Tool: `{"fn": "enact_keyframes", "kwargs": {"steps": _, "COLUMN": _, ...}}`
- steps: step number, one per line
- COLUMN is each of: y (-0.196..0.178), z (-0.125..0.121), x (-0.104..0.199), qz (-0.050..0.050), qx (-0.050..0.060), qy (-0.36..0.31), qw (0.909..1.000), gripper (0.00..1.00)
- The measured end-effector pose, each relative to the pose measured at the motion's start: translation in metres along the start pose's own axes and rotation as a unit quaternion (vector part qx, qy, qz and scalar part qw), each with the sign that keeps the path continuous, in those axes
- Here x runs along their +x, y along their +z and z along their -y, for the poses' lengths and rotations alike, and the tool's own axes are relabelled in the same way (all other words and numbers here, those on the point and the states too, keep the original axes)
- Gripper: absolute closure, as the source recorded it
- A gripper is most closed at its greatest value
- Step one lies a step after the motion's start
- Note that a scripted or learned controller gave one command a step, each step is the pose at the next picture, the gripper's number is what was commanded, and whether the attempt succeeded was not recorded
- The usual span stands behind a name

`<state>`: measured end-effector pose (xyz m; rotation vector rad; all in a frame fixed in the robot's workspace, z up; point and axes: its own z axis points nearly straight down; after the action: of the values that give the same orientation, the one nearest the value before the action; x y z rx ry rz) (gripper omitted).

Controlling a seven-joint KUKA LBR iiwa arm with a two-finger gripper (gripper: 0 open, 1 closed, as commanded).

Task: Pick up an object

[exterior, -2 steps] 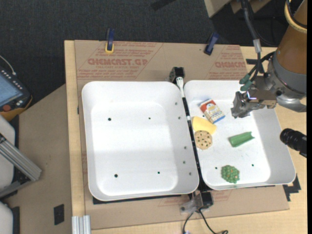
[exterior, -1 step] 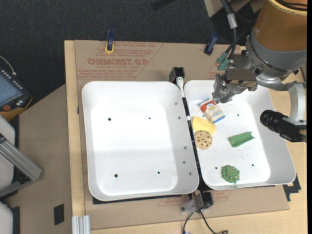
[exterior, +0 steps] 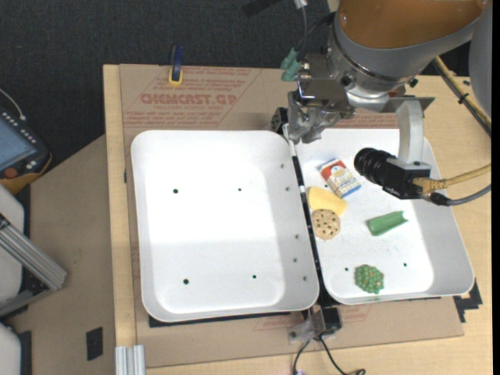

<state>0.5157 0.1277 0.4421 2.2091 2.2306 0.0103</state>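
**Claw parked at the far end of the bin seam, grip unclear**

Hangs low over the spot where the left bin and right bin meet, right at their far corners. Can't tell how far open it is from this angle, too much wrist hardware and shadow in the way. Can't make out anything held in it either.

Pickable stuff all sitting in the right bin, nearer the camera than the claw and off to its right:

- carton, red, white and blue, closest to the claw, lying flat and skewed
- yellow wedge just past the carton, touching or nearly touching it
- cookie tucked right against the wedge's near side, close to the bin's left wall
- green strip further right, well apart from the cookie
- green clump, knobbly, farthest from the claw, near the front rim

Also worth noting: black cylinder on a white bracket, sticking out to the claw's right, just beside the carton. Printed cardboard under both bins, with a blue and yellow clip on its far edge, well left of the claw.
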Motion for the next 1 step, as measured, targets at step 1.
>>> {"fn": "enact_keyframes", "kwargs": {"steps": 1, "y": -0.0200, "z": -0.0294, "x": 0.0547, "qz": 0.001, "qx": 0.000, "qy": 0.002, "qw": 1.0000, "gripper": 1.00}}
